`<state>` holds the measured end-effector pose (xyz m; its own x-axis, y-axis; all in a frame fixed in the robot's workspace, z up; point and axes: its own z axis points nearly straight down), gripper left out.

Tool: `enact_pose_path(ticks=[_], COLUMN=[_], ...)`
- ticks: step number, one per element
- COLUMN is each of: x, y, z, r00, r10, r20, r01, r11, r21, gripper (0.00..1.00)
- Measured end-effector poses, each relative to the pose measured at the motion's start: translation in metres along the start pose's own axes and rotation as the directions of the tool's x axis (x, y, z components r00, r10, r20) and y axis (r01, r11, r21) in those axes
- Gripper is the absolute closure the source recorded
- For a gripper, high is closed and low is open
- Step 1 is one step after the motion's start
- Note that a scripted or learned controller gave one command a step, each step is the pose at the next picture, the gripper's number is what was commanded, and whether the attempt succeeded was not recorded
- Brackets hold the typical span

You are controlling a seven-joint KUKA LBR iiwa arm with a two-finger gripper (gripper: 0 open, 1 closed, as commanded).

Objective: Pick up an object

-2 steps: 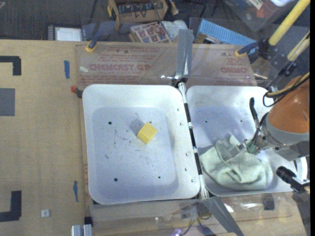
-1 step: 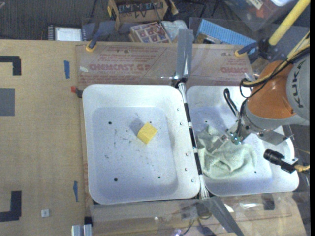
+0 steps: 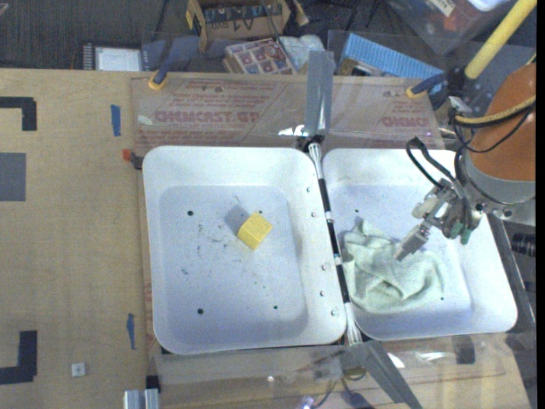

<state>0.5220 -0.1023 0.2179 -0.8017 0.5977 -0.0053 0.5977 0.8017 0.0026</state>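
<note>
A small yellow block [image 3: 255, 230] lies near the middle of the left bin [image 3: 170, 177]. A crumpled pale green cloth [image 3: 387, 273] is heaped in the near left part of the right bin [image 3: 375, 173]. My gripper [image 3: 415, 228] reaches in from the right and hangs low over the right bin, angled down and to the left. Its fingers stand apart, so it is open. The lower fingertip [image 3: 406, 247] sits at the cloth's upper right edge, and nothing shows between the fingers.
The raised ridge [image 3: 328, 228] where the two bins meet runs just left of the cloth. Cables loop off the wrist [image 3: 426, 164] above the right bin. Boxes and clutter [image 3: 255, 54] stand behind the bins, and tan board [image 3: 68, 228] lies to the left.
</note>
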Motion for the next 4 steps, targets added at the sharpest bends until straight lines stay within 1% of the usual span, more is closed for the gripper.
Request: enact_pose_path(ticks=[1, 2, 3, 4], x=[0.000, 0.008, -0.012, -0.083], y=[0.001, -0.059, -0.063, 0.007], z=[0.060, 0.012, 0.034, -0.136], r00=[0.950, 0.733, 0.571, 0.006], r10=[-0.311, -0.680, -0.821, -1.000], r20=[-0.004, 0.000, 0.001, 0.003], r01=[0.311, 0.680, 0.821, 1.000], r11=[0.950, 0.733, 0.571, 0.006], r21=[0.000, -0.001, -0.001, 0.000], gripper=[0.00, 0.00, 0.00, 0.00])
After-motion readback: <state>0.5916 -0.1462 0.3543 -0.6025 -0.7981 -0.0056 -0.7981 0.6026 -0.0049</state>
